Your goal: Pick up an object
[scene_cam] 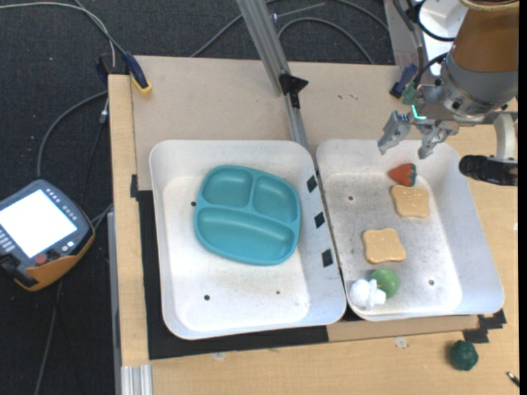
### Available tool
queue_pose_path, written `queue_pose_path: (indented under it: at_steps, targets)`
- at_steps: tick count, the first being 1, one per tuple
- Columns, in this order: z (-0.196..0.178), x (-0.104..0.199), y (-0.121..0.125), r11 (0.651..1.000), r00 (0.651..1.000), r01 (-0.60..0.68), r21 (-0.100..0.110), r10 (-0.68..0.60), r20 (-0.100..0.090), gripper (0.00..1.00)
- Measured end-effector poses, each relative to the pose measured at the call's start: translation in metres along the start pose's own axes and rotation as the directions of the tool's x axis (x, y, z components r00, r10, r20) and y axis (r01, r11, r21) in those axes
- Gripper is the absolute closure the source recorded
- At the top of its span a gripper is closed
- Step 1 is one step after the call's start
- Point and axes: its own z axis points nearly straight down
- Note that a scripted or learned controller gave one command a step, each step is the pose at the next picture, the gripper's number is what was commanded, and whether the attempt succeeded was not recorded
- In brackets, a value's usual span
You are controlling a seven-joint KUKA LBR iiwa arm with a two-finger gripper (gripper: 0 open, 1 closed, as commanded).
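Observation:
My gripper [409, 141] hangs open over the far end of the right bin [461, 245], its two fingers spread with nothing between them. Just below and slightly right of it lies a small red strawberry-like piece [402, 174]. A tan toast slice [411, 202] sits right beside the red piece, and a second tan slice [384, 245] lies further toward the front. A green and white piece [375, 288] rests at the bin's near left corner.
The left bin [177, 245] holds a teal divided plate [247, 214]. A metal rod [272, 52] slants across the bench behind the bins. A small dark green ball [464, 355] lies on the bench outside the right bin's front edge.

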Motion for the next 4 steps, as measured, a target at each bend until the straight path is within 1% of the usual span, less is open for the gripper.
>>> queue_pose_path:
  at_steps: [1, 2, 3, 4]
  targets:
    - [-0.001, 0.000, 0.000, 1.000, 1.000, 0.000, -0.002, 0.000, 0.000, 0.00]
    - [0.041, 0.001, 0.004, 1.000, 1.000, 0.000, 0.002, 0.000, 0.000, 0.00]
    - [0.089, -0.007, 0.007, 1.000, 1.000, -0.001, 0.002, 0.001, 0.000, 0.00]
    - [0.136, -0.003, -0.001, 1.000, 1.000, -0.001, 0.002, 0.001, 0.000, 0.00]
